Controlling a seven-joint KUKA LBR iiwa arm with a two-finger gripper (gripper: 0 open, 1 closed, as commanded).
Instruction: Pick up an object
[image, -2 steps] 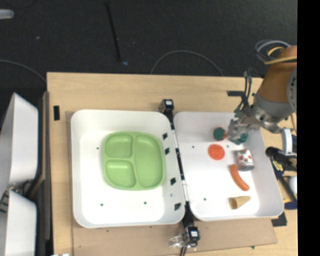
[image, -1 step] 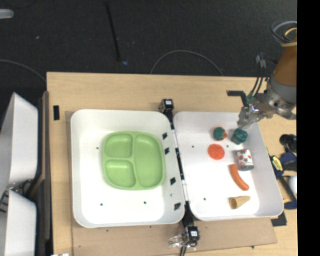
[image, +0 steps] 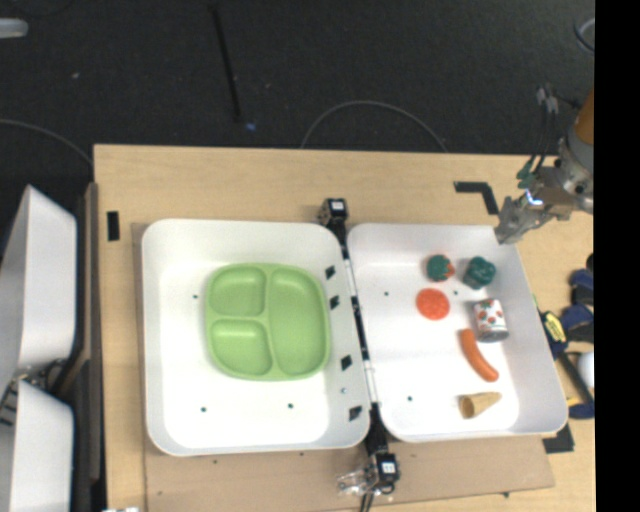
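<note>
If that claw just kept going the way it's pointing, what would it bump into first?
Probably the right bin's upper right rim: the gripper points down and left there. Past it, the dark green object comes next, though depth is unclear.

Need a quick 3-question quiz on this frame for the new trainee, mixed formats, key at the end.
1. True or false: the green divided plate lies in the right bin.
2. Multiple choice: which item in the right bin lies nearest the camera view's bottom edge? A) orange carrot B) tan cone C) red disc
3. Fill in: the end effector sits by the right bin's far ____ corner.

Key
1. False; it lies in the left bin.
2. B
3. right; whether its fingers are open cannot be told.
</note>
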